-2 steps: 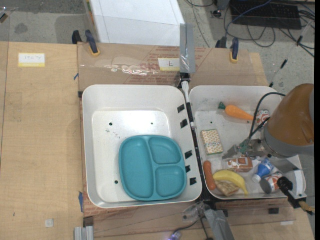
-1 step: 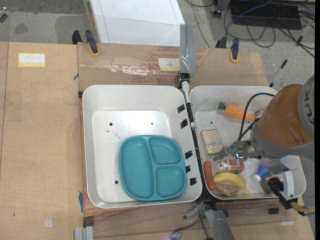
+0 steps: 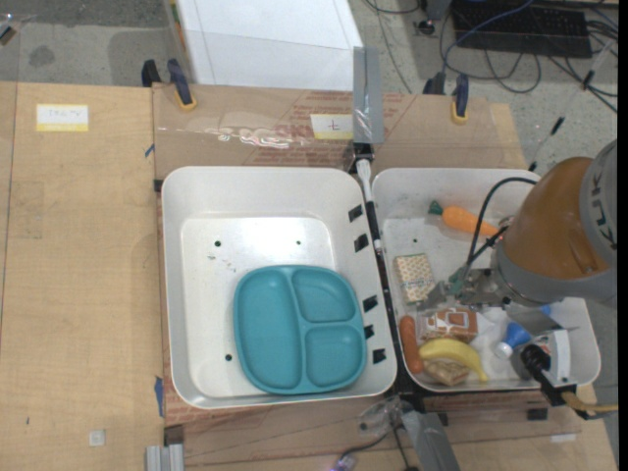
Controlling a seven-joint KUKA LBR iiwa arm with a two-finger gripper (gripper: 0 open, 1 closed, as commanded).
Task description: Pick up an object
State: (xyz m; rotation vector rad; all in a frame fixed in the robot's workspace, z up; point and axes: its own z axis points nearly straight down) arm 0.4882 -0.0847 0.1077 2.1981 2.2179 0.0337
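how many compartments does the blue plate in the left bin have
3. The teal divided plate has one long compartment down its left side, one at the upper right, and one at the lower right. Nothing covers it.

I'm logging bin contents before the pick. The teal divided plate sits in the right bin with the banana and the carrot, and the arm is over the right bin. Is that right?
Not quite. The camera view shows the teal divided plate in the left bin, apart from the food. The banana and the carrot do lie in the right bin, and the arm is over that bin.
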